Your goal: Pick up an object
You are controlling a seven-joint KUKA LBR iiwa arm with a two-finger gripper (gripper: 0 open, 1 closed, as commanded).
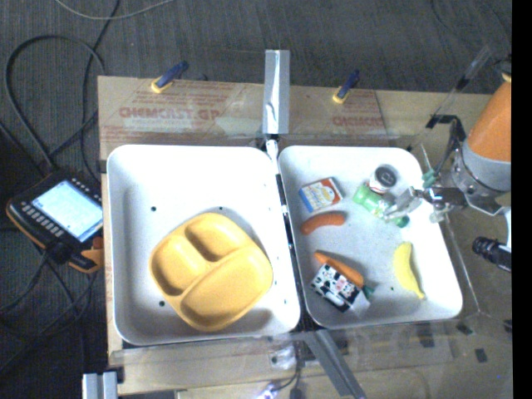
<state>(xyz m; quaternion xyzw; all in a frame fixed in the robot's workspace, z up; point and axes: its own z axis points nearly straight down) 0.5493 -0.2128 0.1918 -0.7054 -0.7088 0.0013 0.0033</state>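
Yellow plate (pixel 212 270) sits in left bin (pixel 133 173). Right bin (pixel 440 293) holds banana (pixel 406 269), carrot (pixel 340 268), sausage (pixel 322 221), green bottle (pixel 378 199). My tool (pixel 420 196) hovers beside the bottle; jaw state: cannot tell. Nothing lifted yet; grasp remains.

Desk (pixel 125 106): two shallow white plastic bins side by side, touching along their inner walls.

Left bin (pixel 133 181): one yellow divided plastic plate (pixel 212 270), lying toward the near side.

Right bin (pixel 432 302): small printed carton (pixel 320 194) at the far left; orange sausage-shaped toy (pixel 322 221) just in front of it; green bottle with a round cap (pixel 376 191) to the right, near the far wall; orange carrot toy (pixel 341 268) near the front, touching a black-and-white patterned box (pixel 334 288) (nearest the front wall); yellow banana (pixel 406 269) at the right.

Hand (pixel 416 199): over the right bin's right side, just beside the bottle.
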